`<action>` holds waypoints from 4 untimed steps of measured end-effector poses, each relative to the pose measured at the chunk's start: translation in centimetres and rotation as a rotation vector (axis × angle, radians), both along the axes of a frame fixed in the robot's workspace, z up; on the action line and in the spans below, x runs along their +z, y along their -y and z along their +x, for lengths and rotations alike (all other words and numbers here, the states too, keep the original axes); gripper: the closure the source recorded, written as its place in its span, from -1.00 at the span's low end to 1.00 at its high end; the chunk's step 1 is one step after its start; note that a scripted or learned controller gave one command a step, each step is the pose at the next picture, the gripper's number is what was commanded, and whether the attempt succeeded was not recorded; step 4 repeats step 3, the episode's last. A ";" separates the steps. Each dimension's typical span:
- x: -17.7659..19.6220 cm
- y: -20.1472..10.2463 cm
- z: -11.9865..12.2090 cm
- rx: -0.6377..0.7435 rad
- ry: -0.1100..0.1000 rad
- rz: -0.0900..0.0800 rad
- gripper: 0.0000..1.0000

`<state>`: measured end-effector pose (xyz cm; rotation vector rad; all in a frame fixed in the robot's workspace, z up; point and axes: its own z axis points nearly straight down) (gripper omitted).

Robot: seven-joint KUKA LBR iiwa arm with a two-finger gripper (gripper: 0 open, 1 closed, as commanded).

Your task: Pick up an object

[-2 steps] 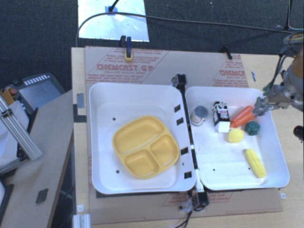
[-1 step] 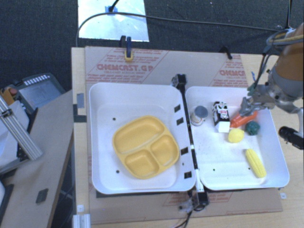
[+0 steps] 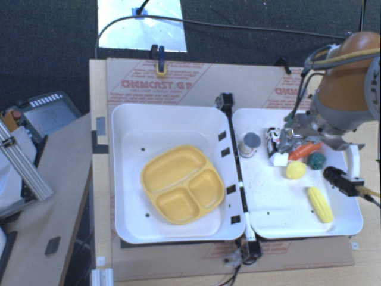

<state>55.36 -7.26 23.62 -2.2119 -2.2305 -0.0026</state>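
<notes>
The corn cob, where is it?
The corn cob lies in the right bin, near its front right corner, just below the yellow lemon.

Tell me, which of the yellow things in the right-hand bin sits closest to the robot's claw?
The round yellow lemon, just below the gripper. The corn cob lies farther toward the bin's front.
</notes>
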 end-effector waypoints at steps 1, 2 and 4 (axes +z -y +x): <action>-0.9 -4.5 -0.8 0.000 -0.001 0.000 1.00; -1.0 -10.3 -1.1 0.003 0.000 0.001 1.00; -1.7 -15.4 -2.0 0.002 -0.001 0.001 1.00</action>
